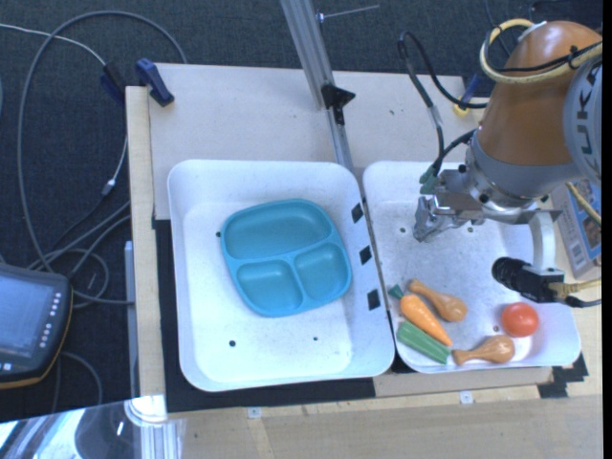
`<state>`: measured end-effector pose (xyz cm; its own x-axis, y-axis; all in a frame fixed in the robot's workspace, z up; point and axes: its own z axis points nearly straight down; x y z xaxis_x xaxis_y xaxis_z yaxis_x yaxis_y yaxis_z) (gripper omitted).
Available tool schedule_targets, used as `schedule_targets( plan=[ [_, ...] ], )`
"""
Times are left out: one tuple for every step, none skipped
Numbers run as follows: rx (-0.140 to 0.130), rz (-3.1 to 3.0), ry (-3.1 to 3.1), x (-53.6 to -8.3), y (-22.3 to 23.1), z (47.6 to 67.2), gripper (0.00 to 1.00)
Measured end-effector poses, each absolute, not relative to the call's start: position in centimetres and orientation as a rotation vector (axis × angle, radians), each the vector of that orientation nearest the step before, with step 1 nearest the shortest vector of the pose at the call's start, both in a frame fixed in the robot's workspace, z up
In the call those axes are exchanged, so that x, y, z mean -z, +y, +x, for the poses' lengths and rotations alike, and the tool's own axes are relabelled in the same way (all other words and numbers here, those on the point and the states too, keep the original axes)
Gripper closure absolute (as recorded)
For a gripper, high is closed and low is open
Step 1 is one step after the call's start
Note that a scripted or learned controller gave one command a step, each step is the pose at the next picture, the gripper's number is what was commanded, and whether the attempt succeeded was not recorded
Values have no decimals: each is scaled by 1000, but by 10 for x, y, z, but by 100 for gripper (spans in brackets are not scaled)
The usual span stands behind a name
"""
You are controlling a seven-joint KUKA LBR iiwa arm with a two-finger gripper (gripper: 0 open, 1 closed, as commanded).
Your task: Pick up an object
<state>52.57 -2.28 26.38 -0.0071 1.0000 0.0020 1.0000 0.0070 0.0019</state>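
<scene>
Hand over the right bin, toys lying below it.

The hand (426,226) points down over the bare upper left part of the right bin (397,185); whether it is released or clenched cannot be told from this view. The toys lie well apart from it, along that bin's lower edge: a drumstick (440,302) nearest the hand, a carrot (424,318) just beside it on the left, and a green piece (421,342) touching the carrot's lower side. Further right lie a second drumstick (486,351) and, just above its thick end, a tomato (519,319). The left bin (201,199) holds a blue plate (285,256) with three compartments. Both bins sit on the table (249,113).
</scene>
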Motion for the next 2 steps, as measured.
schedule_targets(
  plan=[
    [4,-2213,-2230,-257,37,546,100],
    [3,-2212,-2229,-244,97,558,100]
  ],
)
